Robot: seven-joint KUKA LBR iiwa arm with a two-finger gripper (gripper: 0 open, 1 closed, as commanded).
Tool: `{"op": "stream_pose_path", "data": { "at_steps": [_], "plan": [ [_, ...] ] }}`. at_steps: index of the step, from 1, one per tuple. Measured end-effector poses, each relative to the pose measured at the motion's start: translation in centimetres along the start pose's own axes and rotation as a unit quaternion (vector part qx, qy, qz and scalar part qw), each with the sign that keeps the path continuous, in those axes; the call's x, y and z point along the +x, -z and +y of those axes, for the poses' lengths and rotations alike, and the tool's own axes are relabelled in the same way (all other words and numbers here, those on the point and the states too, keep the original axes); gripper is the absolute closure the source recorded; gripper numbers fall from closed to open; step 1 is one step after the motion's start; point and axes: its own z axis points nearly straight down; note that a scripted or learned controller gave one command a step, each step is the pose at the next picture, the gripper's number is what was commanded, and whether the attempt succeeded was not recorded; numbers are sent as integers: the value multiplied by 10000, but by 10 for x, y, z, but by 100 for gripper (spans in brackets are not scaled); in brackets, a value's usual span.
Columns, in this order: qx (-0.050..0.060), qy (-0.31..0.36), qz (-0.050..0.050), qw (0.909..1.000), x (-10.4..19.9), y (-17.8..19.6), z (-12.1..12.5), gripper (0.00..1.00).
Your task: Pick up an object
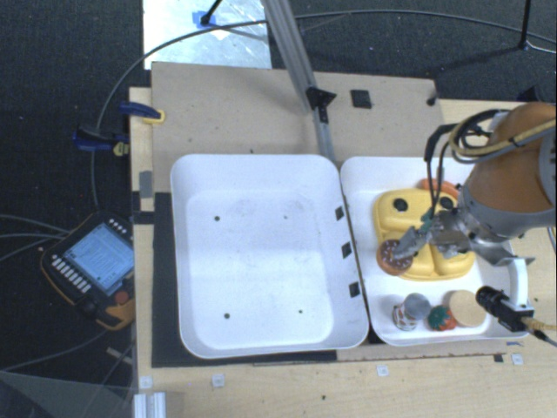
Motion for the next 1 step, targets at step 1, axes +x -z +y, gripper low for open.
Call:
{"op": "stream_pose_path", "data": {
  "at_steps": [1],
  "plan": [
    [5, -2, 1, 10000, 0, -63, -2, 0]
  ]
}}
